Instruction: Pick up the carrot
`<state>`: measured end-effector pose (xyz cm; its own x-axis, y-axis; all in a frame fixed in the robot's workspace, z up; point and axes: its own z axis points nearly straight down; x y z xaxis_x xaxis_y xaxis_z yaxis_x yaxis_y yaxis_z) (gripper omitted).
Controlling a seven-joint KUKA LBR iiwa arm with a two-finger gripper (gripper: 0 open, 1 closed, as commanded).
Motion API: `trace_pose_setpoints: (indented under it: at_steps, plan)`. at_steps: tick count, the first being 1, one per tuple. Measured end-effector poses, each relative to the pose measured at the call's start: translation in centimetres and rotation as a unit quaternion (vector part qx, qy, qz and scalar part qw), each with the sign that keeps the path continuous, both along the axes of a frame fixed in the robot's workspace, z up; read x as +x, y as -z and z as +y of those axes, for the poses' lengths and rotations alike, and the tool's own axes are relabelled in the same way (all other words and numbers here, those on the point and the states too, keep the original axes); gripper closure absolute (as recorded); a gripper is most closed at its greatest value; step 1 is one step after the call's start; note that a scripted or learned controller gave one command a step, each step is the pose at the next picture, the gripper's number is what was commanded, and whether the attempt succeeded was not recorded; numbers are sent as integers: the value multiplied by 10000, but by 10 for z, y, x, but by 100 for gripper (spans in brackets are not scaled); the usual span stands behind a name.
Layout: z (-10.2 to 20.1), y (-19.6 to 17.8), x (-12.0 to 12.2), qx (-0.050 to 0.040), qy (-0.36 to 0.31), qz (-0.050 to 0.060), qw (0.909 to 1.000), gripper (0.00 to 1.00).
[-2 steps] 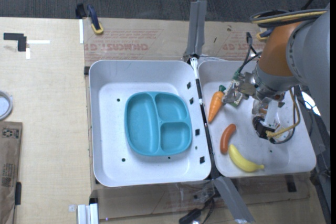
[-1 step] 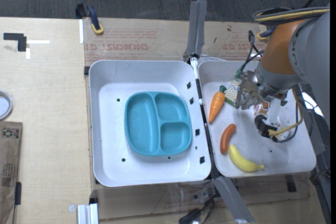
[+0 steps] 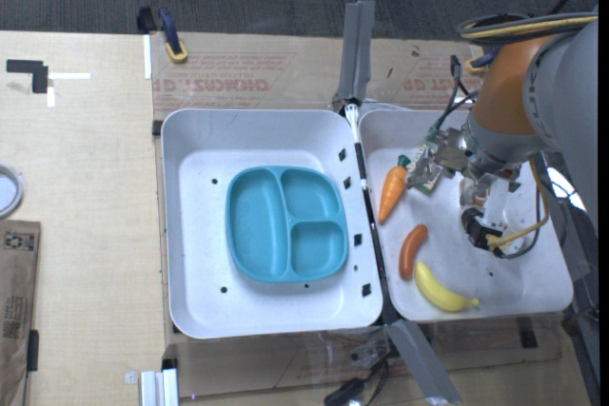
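Note:
The orange carrot [image 3: 391,192] with a green top lies in the right bin [image 3: 542,290], close to its left wall, pointing toward the front. My gripper [image 3: 426,170] hangs low just to the right of the carrot's green end, very near it. The grey arm with its orange band [image 3: 509,90] reaches in from the right above the bin. Nothing can be seen held in the gripper.
A reddish sausage [image 3: 411,250] and a yellow banana [image 3: 443,290] lie in front of the carrot in the same bin. A blue divided plate [image 3: 285,223] sits in the left bin [image 3: 190,204]. Black cables [image 3: 495,238] loop below the wrist.

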<state>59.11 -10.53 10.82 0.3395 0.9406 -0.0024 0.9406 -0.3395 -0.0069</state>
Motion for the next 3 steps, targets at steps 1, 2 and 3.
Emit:
trace_pose_setpoints:
  at_steps: [1, 2, 3]
  plan:
    - [0, -85, 0, -4, -660, -30, 9978, 0]
    - [8, -1, 12, -22, -600, -105, 9981, 0]
    - [6, 17, -29, 2, 289, -15, 9996, 0]
